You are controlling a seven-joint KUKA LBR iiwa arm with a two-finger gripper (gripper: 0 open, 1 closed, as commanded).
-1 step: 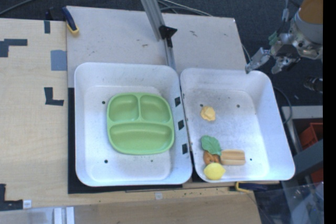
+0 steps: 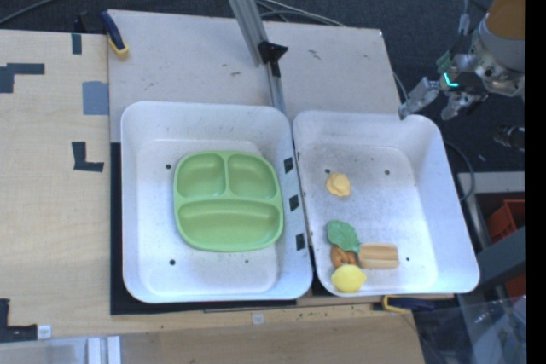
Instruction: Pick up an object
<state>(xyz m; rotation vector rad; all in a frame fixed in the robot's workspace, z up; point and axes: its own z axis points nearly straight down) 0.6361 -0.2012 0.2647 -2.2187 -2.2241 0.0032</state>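
Your gripper [image 2: 442, 96] sits off the far right corner of the right bin [image 2: 444, 183], outside its rim and over the dark floor. The two fingers [image 2: 418, 98] point down and toward the bin; they stand spread apart with nothing between them.

All loose objects lie in the right bin, nearer the camera and further left than the gripper. Closest to it is the small yellow-orange piece [image 2: 339, 184], alone on the bin floor, well apart from the fingertips. Further from the gripper, near the bin's front edge, you have a cluster: a green leaf-shaped piece [image 2: 343, 234], an orange-brown piece [image 2: 342, 256] just below it and touching it, a tan bread-like roll [image 2: 379, 256] lying beside the orange-brown piece, and a yellow lemon-like piece [image 2: 348, 278] at the front, touching the cluster. This cluster is the group most distant from the gripper within that bin.

The left bin [image 2: 136, 183], on the far side of the right bin from the gripper, holds a green divided plate [image 2: 228, 200] lying flat, well apart from the gripper.
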